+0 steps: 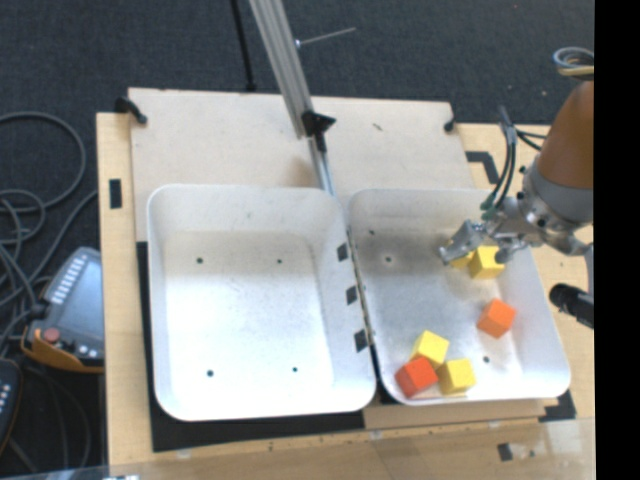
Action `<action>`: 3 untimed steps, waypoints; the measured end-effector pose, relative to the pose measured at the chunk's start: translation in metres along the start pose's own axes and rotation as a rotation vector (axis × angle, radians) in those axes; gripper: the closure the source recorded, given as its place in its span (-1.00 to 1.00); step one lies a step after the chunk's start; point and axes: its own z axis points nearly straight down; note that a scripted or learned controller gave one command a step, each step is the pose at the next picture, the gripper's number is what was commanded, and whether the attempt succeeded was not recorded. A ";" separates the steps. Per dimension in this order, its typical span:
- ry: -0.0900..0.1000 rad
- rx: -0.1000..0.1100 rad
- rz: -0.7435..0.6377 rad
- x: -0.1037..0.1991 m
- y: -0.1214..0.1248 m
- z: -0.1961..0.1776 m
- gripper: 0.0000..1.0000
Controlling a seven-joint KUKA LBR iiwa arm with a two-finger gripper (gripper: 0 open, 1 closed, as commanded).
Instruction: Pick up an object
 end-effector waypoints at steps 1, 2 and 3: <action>-0.003 0.005 0.003 -0.043 -0.031 0.036 -1.00; -0.003 -0.001 -0.004 -0.031 0.013 0.136 -1.00; 0.013 0.033 -0.002 -0.045 0.084 0.137 -1.00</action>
